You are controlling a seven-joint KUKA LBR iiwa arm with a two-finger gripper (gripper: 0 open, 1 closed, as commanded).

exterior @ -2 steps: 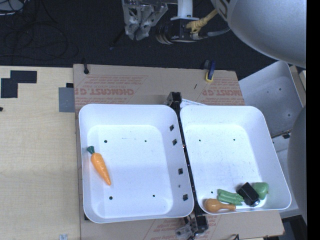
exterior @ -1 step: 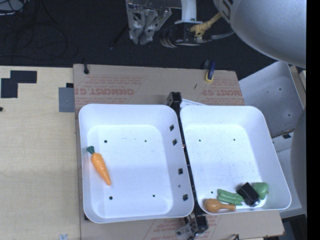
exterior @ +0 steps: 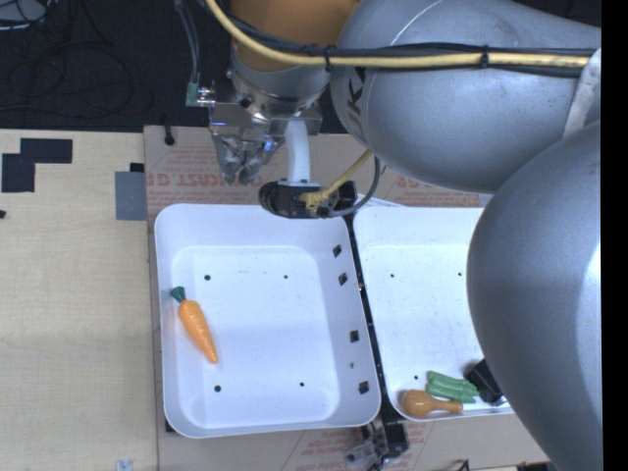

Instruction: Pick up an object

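Carrot (exterior: 197,330), the likeliest thing for you to pick, lies in the left bin (exterior: 324,263) near its left wall, its green stalk end toward the far side and its orange tip slanting toward the near right. Start from the gripper (exterior: 240,160): it hangs above the far edge of the left bin, over the cardboard on the worktop (exterior: 69,292), well apart from the carrot. Nothing is seen between its parts, and whether it is spread or closed you cannot tell from this view. Just beside it a white post rises from a black fitting (exterior: 291,198) with a yellow cable at the bin's far rim. Judged by its look, the carrot is a light, stiff toy with a smooth, tapering body, so expect it to slide or roll if pinched near the tip. Take it across the thick upper half, closing at right angles to its long axis. In the right bin (exterior: 412,253), at the near edge, lie a green pod-like toy (exterior: 451,386) and a tan pear-shaped toy (exterior: 428,403), touching each other and close under the arm.
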